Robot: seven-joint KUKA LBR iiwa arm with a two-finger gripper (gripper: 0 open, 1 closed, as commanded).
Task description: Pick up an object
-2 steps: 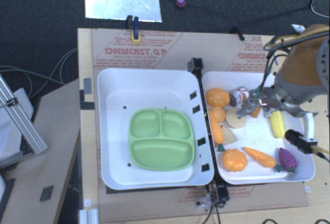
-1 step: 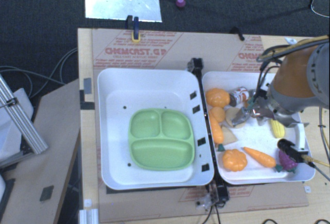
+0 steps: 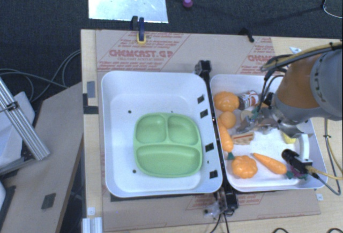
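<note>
In the right bin (image 3: 317,174), a flat tan slice (image 3: 244,138) lies near the middle of the floor. The gripper (image 3: 248,122) sits right over the slice's upper edge, so close I can't say whether they touch. Is the claw open, shut, gripping? Cannot tell: the grey metal there blurs into the slice.

There's a crowd of orange around it. A big round orange (image 3: 226,101) sits at the bin's far left corner, with a smaller pale-orange ball (image 3: 227,119) just below it. A long orange piece (image 3: 225,140) lies along the left wall, just beside the slice. At the near edge there's a little pumpkin (image 3: 244,166), and next to it a carrot (image 3: 270,163) lying slantwise. A small can (image 3: 248,100) lies beside the big orange.

Over to the left bin (image 3: 115,175), which holds one green plate (image 3: 168,144), split into three compartments, flat on the floor.

The arm (image 3: 303,90) covers the right bin's far right part, and the can's right end goes behind it. The label on the can is too small to read.

The slice seems to run its long way across the bin, left to right. Its outline is soft and its upper side is under the gripper, so that's only a rough call.
</note>
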